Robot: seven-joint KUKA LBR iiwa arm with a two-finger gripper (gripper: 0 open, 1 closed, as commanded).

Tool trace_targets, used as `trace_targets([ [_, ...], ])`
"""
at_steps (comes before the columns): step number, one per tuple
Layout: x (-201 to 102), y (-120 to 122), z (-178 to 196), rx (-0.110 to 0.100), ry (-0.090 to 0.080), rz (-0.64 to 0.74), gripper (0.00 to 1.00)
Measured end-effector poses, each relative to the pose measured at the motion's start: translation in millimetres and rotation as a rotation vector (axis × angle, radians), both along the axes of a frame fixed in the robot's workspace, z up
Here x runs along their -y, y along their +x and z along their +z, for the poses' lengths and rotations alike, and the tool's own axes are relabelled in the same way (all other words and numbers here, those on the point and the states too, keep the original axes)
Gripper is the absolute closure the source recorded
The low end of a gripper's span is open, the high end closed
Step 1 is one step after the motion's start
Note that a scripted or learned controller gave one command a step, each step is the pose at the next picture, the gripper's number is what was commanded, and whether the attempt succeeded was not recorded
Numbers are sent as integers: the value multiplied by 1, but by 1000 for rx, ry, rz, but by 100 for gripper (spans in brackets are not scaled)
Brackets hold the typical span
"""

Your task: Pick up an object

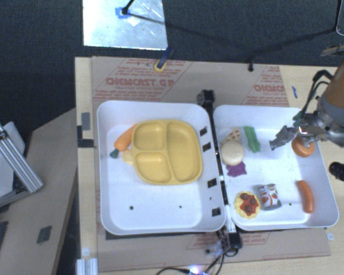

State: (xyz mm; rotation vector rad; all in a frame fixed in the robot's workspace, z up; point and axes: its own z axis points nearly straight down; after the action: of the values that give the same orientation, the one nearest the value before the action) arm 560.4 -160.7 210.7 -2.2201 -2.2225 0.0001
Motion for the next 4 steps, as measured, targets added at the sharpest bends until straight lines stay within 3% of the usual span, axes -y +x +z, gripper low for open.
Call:
trace_targets([
  [2,3,-9,-89,-2,1,0,0],
  [3,4,-7,-114,5,-1,-1,0],
  [4,4,-7,-105,5,-1,0,100],
])
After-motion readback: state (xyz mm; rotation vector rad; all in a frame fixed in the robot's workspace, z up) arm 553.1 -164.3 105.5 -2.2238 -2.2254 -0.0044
